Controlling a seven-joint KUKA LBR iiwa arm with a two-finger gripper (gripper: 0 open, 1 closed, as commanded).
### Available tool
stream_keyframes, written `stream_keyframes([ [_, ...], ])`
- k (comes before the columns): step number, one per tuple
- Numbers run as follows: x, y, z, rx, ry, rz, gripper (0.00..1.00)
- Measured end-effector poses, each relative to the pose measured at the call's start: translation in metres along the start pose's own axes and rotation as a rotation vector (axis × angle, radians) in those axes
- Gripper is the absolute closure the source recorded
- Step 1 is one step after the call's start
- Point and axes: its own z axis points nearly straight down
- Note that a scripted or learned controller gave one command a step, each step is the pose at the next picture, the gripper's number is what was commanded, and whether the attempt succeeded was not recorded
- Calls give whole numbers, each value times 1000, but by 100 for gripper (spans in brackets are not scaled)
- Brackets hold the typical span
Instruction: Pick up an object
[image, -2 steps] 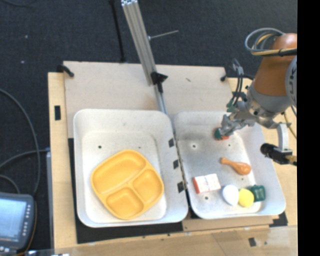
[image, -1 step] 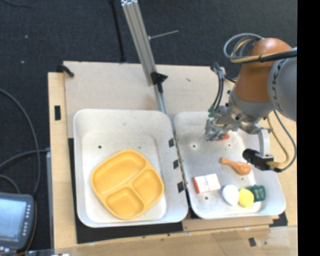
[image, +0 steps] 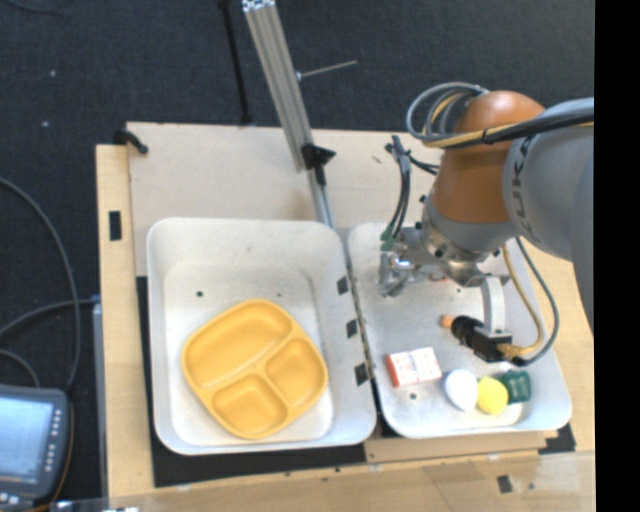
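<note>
My gripper (image: 394, 276) hangs over the upper left part of the right bin (image: 432, 312), under the orange band of the arm. A small red and white box (image: 413, 367) lies near the bin's front. To its right, along the front edge, sit a white egg-shaped object (image: 460, 389), a yellow ball (image: 492, 396) and a small dark green object (image: 517, 385). The gripper stands well behind these objects and touches none of them.
The left bin (image: 200, 260) holds a yellow divided plate (image: 255, 368) in its front half. A slanted aluminium post (image: 290, 100) rises behind the bins. A ridge where the two bins meet (image: 358, 330) runs just left of the gripper.
</note>
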Motion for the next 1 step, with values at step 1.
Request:
stream_keyframes([
  [1,47,-23,-7,0,0,0,100],
])
